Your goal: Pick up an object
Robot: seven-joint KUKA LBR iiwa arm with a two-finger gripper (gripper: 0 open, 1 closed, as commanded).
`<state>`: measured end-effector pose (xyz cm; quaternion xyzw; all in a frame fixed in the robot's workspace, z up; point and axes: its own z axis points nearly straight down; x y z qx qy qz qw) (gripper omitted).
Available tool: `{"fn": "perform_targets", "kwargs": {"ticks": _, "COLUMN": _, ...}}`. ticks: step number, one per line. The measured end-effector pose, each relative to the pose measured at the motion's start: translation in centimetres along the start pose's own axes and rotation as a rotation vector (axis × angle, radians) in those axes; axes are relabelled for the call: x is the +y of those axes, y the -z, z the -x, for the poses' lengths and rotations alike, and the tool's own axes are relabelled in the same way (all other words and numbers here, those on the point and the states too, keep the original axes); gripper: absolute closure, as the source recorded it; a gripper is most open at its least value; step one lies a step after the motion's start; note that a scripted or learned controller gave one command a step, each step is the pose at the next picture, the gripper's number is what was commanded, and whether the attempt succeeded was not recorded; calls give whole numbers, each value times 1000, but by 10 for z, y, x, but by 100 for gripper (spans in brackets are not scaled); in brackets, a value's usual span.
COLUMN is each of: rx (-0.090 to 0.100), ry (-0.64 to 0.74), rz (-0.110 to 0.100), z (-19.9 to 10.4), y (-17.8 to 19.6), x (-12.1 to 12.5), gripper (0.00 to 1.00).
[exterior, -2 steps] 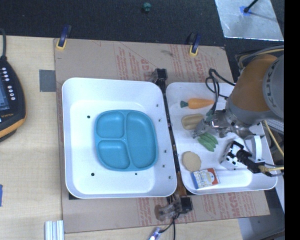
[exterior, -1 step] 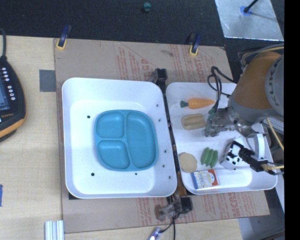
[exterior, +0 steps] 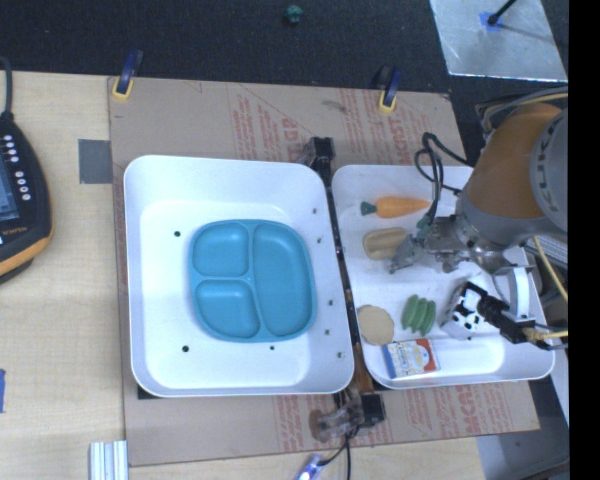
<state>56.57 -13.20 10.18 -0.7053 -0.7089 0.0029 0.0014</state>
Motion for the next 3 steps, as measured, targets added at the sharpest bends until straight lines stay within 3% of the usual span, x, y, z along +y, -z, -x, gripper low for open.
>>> {"fn": "perform_targets", "kwargs": {"ticks": 1, "rx": 2, "ry": 0, "rz": 2, "z": -2, "y": -11, "x": -53, "gripper": 0}}
{"fn": "perform_targets", "kwargs": {"ticks": 2, "rx": 0, "ry": 2, "rz": 2, "z": -1, "y": -1, "x": -53, "gripper": 100}}
{"fn": "perform_targets", "kwargs": {"ticks": 3, "rx": 3, "ry": 0, "rz": 5, "z": -77, "y": 90, "x": -34, "gripper": 100}}
